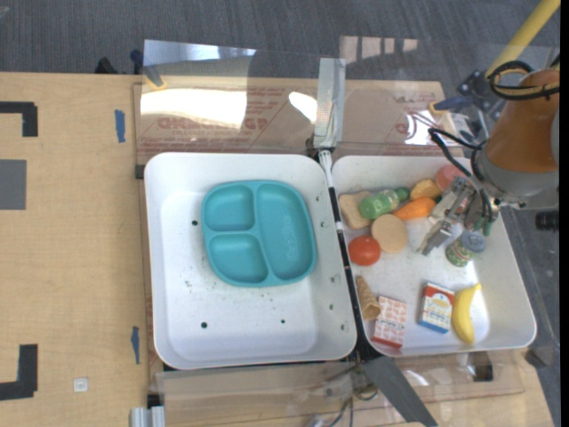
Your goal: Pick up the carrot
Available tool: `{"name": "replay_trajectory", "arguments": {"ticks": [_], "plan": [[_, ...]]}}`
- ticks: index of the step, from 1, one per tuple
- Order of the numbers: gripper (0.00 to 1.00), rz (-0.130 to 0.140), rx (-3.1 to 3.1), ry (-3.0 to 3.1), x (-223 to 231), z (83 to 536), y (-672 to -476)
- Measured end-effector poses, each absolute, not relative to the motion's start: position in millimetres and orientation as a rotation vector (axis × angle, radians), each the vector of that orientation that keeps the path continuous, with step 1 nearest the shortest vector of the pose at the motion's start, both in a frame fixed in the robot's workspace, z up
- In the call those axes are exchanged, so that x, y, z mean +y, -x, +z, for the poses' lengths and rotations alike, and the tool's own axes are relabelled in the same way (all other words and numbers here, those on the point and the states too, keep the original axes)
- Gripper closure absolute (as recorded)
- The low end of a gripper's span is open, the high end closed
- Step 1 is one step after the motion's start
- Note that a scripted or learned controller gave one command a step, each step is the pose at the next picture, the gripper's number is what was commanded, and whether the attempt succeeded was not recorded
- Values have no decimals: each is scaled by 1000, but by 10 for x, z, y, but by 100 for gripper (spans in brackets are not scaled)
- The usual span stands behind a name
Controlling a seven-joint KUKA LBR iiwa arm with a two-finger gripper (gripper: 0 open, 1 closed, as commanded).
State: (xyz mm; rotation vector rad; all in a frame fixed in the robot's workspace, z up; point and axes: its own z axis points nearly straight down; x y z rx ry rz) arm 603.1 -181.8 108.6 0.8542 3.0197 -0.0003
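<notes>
The carrot (414,209) is a short orange piece lying in the right bin (511,314), near its back, between a green vegetable (382,203) and my gripper. The gripper (437,237) hangs over the bin just right of the carrot and a little nearer the front, its fingers slanting down to the left. They look open with nothing between them. The carrot is not held.
A tan round bun (388,232), red tomato (364,251), tan slice (353,210), small can (460,252), cone (367,296), packet (388,320), small carton (436,308) and banana (465,312) share the right bin. A teal divided plate (260,232) sits in the left bin (178,327).
</notes>
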Motion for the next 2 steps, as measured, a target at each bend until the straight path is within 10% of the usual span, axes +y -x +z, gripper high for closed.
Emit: {"name": "replay_trajectory", "arguments": {"ticks": [1,2], "plan": [[0,-14,2980,-1064,-1811,875,-6491],[0,8,2853,-1268,-1311,2610,-6380]]}}
